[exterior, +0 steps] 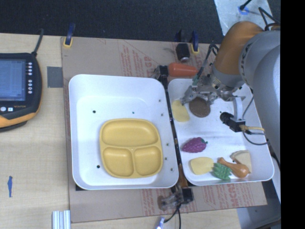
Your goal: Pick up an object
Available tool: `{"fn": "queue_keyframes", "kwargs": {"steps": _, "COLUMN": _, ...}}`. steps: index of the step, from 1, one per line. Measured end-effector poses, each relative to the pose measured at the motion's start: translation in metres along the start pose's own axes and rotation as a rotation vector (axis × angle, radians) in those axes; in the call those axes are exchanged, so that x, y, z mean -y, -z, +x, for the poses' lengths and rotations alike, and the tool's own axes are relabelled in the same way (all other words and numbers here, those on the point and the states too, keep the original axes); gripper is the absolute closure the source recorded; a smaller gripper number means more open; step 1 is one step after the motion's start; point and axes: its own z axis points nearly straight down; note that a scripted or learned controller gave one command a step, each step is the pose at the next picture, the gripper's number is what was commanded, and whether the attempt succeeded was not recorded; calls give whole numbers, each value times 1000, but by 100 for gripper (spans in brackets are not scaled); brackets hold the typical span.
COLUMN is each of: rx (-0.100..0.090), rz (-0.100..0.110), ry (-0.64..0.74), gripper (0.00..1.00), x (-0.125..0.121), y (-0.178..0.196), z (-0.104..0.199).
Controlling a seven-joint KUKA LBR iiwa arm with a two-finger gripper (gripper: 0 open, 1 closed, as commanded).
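My gripper (199,96) hangs low over the far left part of the right bin (259,175). A round brown piece (200,109) lies directly under it, partly covered by the gripper body, and whether the two touch I cannot tell. A pale yellow piece (180,111) lies just left of it by the bin wall. Nearer the front lie a purple grape bunch (194,145), a yellow piece (201,165), a green piece (221,172), an orange-brown drumstick (236,167) and a bread slice (242,155).
The left bin (86,99) holds a yellow divided plate (131,147). A red-orange object (182,70) sits just outside the bins' far edge. A black fitting (231,121) on the arm's cable hangs over the right bin. A teach pendant (16,89) lies at far left.
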Motion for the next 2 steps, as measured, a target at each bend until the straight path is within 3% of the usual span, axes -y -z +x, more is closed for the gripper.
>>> {"fn": "queue_keyframes", "kwargs": {"steps": 2, "rx": 0, "rz": -1, "ry": -1, "gripper": 0, "x": 0, "y": 0, "z": -6}}
